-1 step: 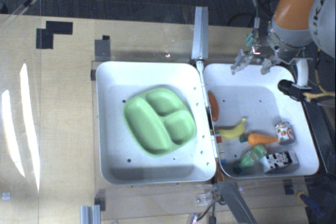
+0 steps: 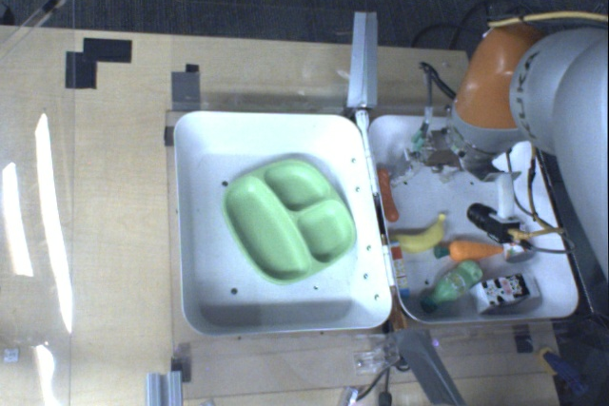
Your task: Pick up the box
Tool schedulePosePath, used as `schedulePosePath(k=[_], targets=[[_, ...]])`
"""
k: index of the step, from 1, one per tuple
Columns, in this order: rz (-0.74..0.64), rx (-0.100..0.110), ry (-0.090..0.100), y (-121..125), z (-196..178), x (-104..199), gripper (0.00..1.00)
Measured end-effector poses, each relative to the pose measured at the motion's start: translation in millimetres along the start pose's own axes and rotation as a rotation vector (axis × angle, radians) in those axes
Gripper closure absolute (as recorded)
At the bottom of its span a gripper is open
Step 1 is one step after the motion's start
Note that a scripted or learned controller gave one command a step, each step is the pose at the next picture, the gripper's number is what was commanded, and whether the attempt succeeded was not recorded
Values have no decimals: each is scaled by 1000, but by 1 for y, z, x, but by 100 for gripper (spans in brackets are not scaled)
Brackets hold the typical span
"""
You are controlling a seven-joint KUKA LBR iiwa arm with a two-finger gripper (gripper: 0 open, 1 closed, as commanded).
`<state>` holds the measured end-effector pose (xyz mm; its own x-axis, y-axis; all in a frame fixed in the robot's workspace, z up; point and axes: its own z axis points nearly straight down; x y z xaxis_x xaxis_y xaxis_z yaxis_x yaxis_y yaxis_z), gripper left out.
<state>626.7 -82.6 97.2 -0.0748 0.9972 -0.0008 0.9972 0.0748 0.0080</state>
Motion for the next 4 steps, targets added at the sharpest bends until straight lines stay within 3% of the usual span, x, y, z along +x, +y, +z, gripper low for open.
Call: schedulePosePath(k=[1, 2, 3, 4], targets=[[104, -2, -2, -40, 8, -56, 0], [115, 2, 0, 9, -1, -11, 0], [137, 0, -2, -7, 9, -81, 0], [46, 1, -2, -30, -9, -113, 0]])
